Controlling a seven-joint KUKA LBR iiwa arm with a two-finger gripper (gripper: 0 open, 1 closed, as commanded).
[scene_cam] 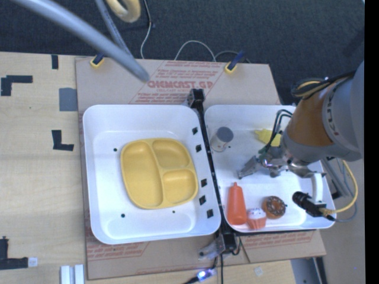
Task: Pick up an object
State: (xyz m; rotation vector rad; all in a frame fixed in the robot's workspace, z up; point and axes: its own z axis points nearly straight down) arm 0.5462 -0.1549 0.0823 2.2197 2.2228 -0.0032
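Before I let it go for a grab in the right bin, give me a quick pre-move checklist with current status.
1. Gripper positioned over the right bin: ok.
2. Nothing between the fingers yet: ok, none visible.
3. Finger opening: cannot tell from this angle.
4. Targets within the bin: ok; grey cup, orange bottle, donut, yellow item partly hidden by the arm.
5. Gripper aligned above one target: not ok, it sits over bare floor between them.
6. Yellow divided plate in the left bin, out of the way: ok.
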